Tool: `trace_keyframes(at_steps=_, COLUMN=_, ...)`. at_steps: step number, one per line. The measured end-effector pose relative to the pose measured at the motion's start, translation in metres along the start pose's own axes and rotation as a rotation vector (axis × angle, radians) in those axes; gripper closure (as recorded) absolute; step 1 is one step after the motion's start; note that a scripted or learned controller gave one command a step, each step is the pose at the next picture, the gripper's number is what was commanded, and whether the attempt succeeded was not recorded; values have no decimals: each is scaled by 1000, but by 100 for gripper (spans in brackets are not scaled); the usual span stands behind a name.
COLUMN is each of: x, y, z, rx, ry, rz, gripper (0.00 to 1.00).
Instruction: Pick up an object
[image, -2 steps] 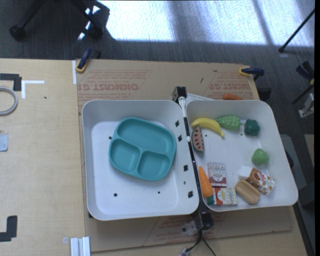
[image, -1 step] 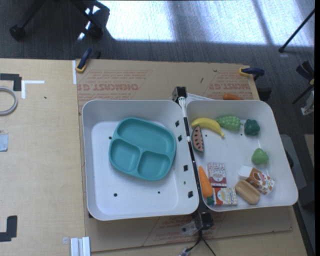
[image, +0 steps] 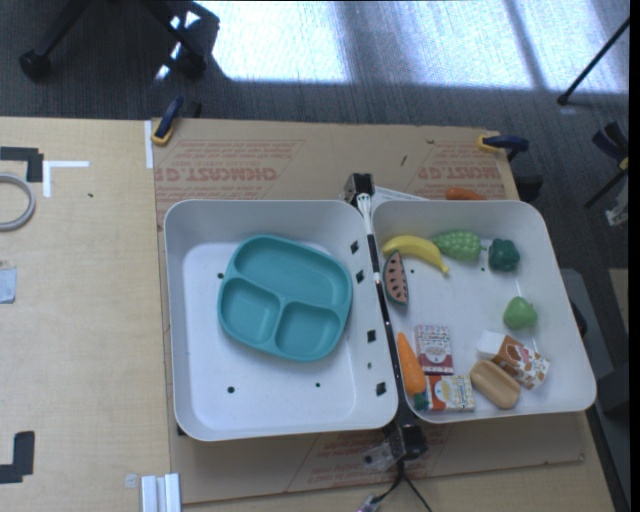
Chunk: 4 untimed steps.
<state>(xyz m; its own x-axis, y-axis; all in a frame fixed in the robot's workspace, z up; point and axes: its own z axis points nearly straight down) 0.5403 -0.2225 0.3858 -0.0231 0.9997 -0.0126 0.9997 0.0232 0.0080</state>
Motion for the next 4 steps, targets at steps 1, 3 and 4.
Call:
trace_keyframes(at_steps=1, x=0, y=1, z=-10, rx=-2, ry=-2, rz=-5, gripper=100)
trace_keyframes(at_steps=3, x=-1, y=4, z=-29, rx=-6, ry=-8, rz=-14, gripper=100)
trace_keyframes(at_steps=4, x=-1, y=5, z=-38, rx=-9, ry=-10, rz=-19, gripper=100)
